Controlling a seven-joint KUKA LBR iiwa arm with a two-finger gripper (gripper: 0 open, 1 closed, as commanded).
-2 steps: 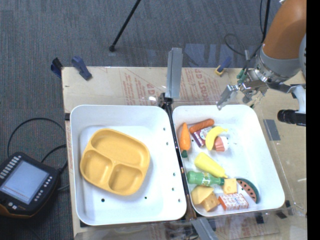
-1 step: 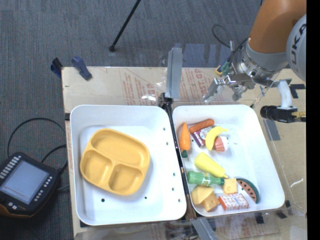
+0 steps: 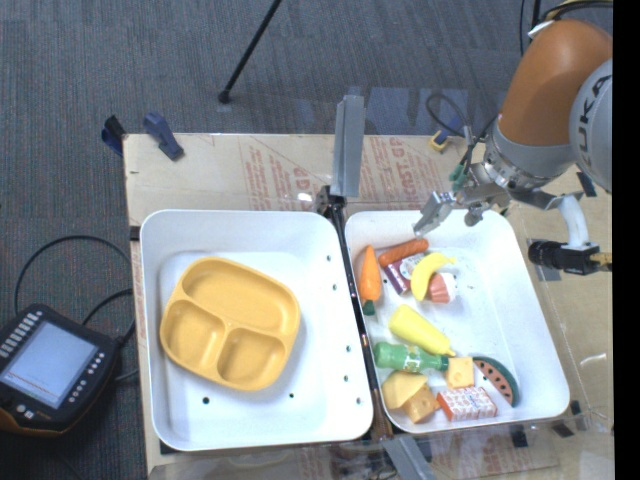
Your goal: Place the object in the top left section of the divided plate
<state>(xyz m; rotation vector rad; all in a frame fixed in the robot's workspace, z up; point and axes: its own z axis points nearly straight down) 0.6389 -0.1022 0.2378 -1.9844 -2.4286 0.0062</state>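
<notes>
A yellow divided plate (image 3: 231, 322) lies in the left white bin (image 3: 170, 230), with one long section toward the back left and two smaller ones at the front. My gripper (image 3: 454, 208) hangs over the back edge of the right bin (image 3: 528, 313), above and just behind a red sausage (image 3: 403, 251). Its fingers (image 3: 437, 209) stand apart with nothing between them. Just in front of it lie a banana (image 3: 430, 270) and a carrot (image 3: 370, 273).
The right bin also holds a red-and-white piece (image 3: 441, 288), a yellow vegetable (image 3: 420, 330), a green bottle (image 3: 410, 358), cheese (image 3: 410, 393), a watermelon slice (image 3: 497, 377) and a small red box (image 3: 467, 402). A grey post (image 3: 349, 158) rises behind the bins' shared edge.
</notes>
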